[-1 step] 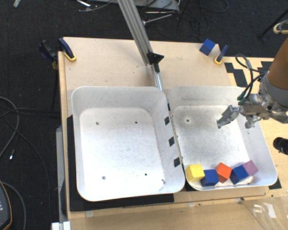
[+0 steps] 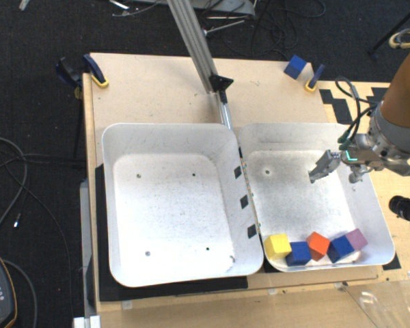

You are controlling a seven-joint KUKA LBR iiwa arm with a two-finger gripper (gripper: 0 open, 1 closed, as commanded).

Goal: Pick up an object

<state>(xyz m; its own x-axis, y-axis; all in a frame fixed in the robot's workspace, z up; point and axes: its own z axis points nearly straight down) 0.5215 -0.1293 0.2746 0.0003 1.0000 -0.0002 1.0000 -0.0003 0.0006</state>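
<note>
Gripper (image 2: 338, 166) hangs over right bin (image 2: 287, 142), fingers spread, holding nothing. Blocks cluster at bin's near edge; orange block (image 2: 318, 244) lies nearest, toward camera from gripper, well apart.

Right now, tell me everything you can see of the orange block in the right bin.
The orange block is a small matte cube, foam-like by its look, tilted with one corner up. It lies at the near edge of the right bin, in a row of blocks: the blue block touches its left, another blue block its right. The claw hangs apart from it.
</note>
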